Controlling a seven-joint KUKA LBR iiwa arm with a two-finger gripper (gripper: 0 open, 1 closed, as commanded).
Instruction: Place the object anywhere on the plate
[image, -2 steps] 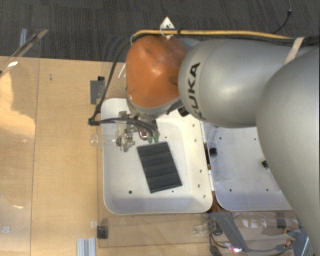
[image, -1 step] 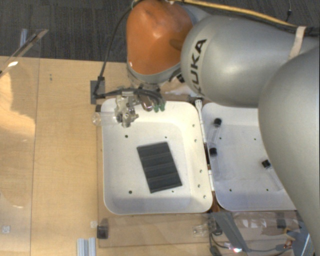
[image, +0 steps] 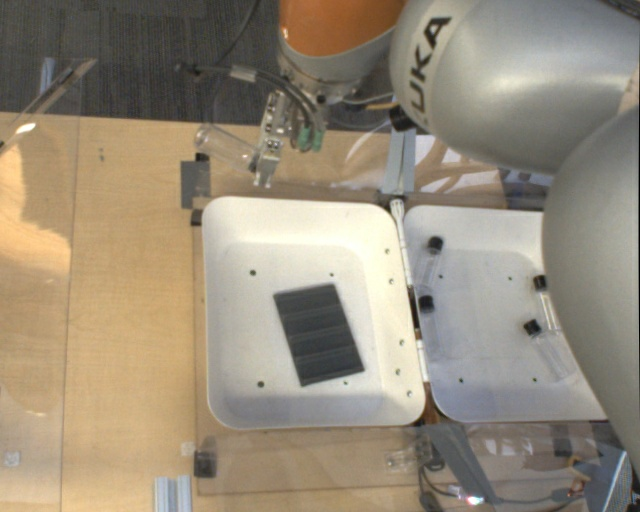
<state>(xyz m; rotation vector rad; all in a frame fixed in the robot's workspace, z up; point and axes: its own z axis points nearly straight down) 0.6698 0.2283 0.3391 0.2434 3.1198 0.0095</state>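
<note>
At the near edge of the bench, pale wood: one small black block just off the left bin's near corner, and a tangle of cables below the right bin. Left bin, white, shallow, rounded corners: holds one dark grey plate, rectangular, ribbed across in bands, lying flat near the bin's middle and turned at a slight angle to its walls, with nothing on it. Right bin, white, just beside the left one, its right part covered by the arm: holds several small clear tubes with black caps, well apart from one another, namely one by the right side, one above it at the arm's edge, one close to the shared wall, and one near the far left corner. Beyond the left bin's far rim: the tool, pointing down over the bench, outside both bins; whether it is spread or pressed together cannot be told. A clear tube-like piece shows just to the tool's left, and whether it is gripped cannot be told. Above the tool: the orange band and the grey arm, reaching in from the right.
</note>
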